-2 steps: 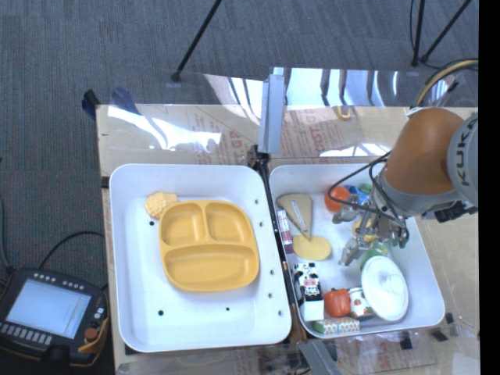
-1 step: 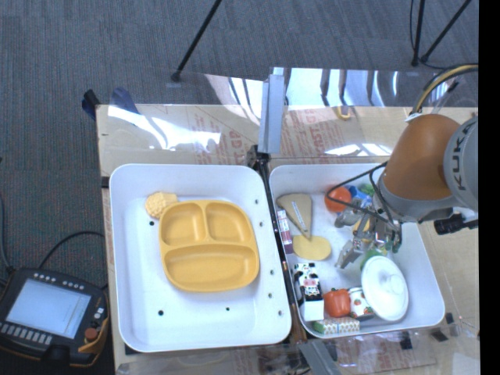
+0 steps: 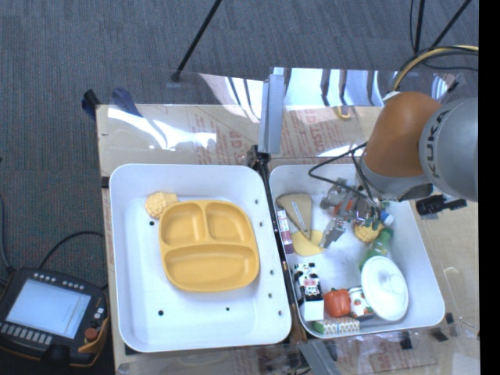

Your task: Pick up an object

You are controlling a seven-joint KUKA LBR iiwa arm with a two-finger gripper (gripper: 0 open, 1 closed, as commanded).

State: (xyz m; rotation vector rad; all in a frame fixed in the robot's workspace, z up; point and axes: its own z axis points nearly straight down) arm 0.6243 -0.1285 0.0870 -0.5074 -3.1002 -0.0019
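Tool low over the cluttered right white bin (image 3: 428, 266), searching for a pick.

The two-finger tool (image 3: 341, 219) hangs at the bin's 11 o'clock, its fingers apart with nothing between them, just right of a pale yellow flat wedge-shaped piece (image 3: 299, 219). That piece is probably the target, lying flat and apart from the crowd at 6 o'clock: a round white lidded cup (image 3: 386, 287) and a small red block (image 3: 337, 302). The left white bin (image 3: 133, 248) holds a yellow three-compartment plastic tray (image 3: 208, 244), well apart.

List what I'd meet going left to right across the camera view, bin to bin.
Small yellow bumpy piece → yellow divided plastic plate → black-and-white cow-patterned carton → gripper → round white lid.
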